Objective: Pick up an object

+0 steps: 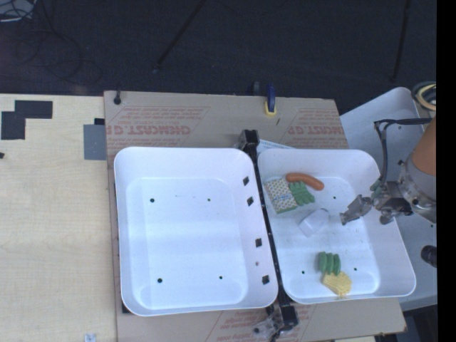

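Nothing is yet lifted, as far as the camera view shows. Two white bins are seen side by side on the worktop (57, 212): the left bin (135, 191) and the right bin (388, 262), where all the candidate objects are gathered. At the far side of the right bin an orange sausage-like piece (305, 182) is laid, with a green piece (302, 194) touching it and a patterned square block (281, 194) just beside both. Nearer the middle a small clear cup-like thing (313, 223) is seen, its shape hard to make out. At the near side a green piece (328, 263) and a yellow corn-like piece (338, 283) are laid touching each other.

The hand (367, 211) is reached in from the right and is held over the right part of the right bin, just right of the clear piece. Whether its fingers are spread or closed cannot be told, and no object is seen between them. The task is judged to be at the approach: descent, closing and lifting are all left to be done.
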`<state>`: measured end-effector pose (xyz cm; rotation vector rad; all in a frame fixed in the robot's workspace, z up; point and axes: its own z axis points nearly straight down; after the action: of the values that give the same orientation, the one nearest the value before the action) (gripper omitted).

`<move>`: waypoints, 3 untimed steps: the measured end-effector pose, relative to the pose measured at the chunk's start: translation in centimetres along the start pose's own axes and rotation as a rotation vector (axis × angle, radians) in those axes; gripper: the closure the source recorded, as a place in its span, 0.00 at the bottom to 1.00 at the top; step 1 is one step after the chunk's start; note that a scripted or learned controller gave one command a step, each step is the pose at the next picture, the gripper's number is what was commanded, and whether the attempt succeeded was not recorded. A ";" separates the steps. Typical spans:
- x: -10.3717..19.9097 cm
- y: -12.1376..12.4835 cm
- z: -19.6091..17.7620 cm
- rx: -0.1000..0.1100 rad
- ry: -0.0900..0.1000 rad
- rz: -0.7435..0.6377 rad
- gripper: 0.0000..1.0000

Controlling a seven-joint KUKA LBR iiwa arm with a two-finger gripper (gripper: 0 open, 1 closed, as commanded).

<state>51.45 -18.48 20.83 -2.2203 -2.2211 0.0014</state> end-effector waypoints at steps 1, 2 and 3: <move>5.6 -4.2 4.6 0.009 0.005 -0.002 0.00; 8.8 -3.3 11.7 -0.027 -0.014 0.001 0.00; 4.3 -3.8 -12.8 -0.012 -0.004 0.001 0.00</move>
<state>47.65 -14.15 33.64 -2.2288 -2.2283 -0.0071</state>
